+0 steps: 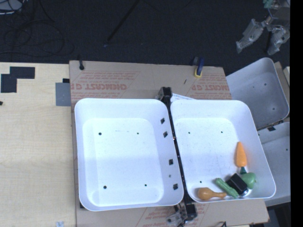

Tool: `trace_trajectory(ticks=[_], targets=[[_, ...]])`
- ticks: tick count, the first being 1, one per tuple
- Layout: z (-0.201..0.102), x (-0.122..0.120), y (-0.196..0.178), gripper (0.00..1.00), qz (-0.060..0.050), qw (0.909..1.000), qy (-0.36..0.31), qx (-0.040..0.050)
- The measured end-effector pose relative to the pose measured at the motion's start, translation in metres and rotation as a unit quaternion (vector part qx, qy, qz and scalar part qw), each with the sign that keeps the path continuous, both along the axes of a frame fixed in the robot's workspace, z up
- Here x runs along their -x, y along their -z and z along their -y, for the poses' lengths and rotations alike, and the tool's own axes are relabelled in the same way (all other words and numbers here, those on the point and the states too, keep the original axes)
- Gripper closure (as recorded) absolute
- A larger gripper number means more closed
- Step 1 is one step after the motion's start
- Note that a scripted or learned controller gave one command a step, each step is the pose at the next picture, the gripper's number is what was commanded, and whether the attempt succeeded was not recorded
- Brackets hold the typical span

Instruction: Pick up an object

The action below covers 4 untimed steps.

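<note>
While the grey metal claw (268,30) hangs spread open above the dark floor, nothing blocks it; far below-left, the right white plastic bin (215,109) holds four objects: one orange carrot (241,154), one tan gourd (209,193), one black block (236,184), one green toy (248,178).

The gripper (266,37) sits high in the upper right corner of the camera view, well apart from both bins and over the dark floor beyond the bench, its two pale fingers (248,36) splayed apart and pointing downward with nothing between them.
</note>
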<state>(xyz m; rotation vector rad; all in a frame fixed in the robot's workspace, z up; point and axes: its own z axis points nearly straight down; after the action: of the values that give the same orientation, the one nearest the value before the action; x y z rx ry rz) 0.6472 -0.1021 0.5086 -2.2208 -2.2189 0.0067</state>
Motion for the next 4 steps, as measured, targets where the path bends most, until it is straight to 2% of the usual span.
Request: trace_trajectory(ticks=[1,2,3,4], targets=[[-0.036,0.013,-0.031,0.00,0.002,1.0000,-0.002,-0.0008],[0.037,0.011,-0.028,0.00,0.001,1.0000,0.003,0.0005],[0.013,0.055,-0.029,0.00,0.000,1.0000,-0.001,-0.0014],[0.095,0.002,-0.027,0.00,0.001,1.0000,0.002,0.0007]])
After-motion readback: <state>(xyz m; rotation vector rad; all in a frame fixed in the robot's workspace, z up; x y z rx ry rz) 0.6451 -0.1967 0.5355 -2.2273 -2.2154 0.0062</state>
